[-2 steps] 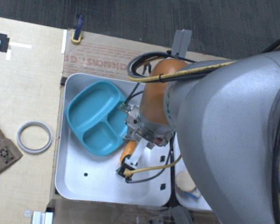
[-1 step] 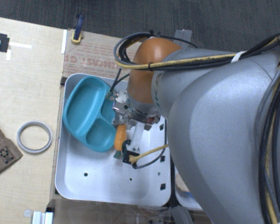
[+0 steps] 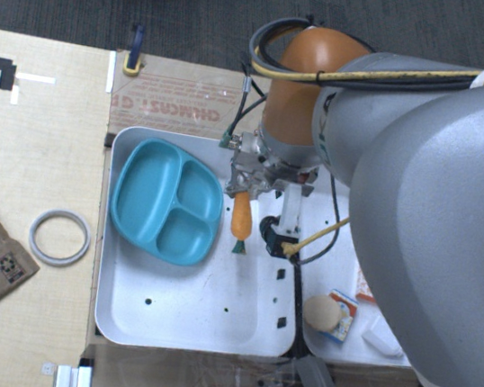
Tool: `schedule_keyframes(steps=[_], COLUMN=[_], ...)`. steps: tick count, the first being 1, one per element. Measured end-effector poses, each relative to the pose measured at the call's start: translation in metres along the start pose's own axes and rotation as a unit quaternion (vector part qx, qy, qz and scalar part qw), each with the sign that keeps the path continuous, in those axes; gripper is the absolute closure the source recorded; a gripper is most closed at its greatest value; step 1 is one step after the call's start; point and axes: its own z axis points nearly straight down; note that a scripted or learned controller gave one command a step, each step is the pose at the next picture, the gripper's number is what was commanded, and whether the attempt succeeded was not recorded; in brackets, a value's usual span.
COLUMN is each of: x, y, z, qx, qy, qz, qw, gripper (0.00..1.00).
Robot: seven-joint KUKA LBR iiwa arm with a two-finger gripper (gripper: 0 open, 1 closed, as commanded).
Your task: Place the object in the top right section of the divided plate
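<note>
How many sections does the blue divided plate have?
3. The blue divided plate lies in the left white bin: one long section on its left side, one at its upper right, one at its lower right. None seems hidden.

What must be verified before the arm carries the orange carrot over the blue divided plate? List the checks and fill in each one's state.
1. Orange toy carrot with green tip hangs directly below the two-finger gripper: ok.
2. Carrot actually clamped between the fingers: cannot tell, the wrist hides the contact.
3. Carrot is outside the blue plastic divided plate, just off its right rim: ok, placement not yet done.
4. All three plate sections are free of objects, including the top right one: ok.
5. Plate lies flat inside the left shallow white bin: ok.
6. Black cable trailing beside the carrot stays off the plate: ok.
</note>
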Motion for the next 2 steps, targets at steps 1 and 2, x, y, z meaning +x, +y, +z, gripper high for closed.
schedule_keyframes(steps=[1,2], x=[0.008,0.020], y=[-0.036,-0.055], z=[0.038,0.008], qx=[0.002,0.001], qy=[0.000,0.000], qz=[-0.110,-0.202], qw=[0.9939,0.9795], gripper=[1.00,1.00])
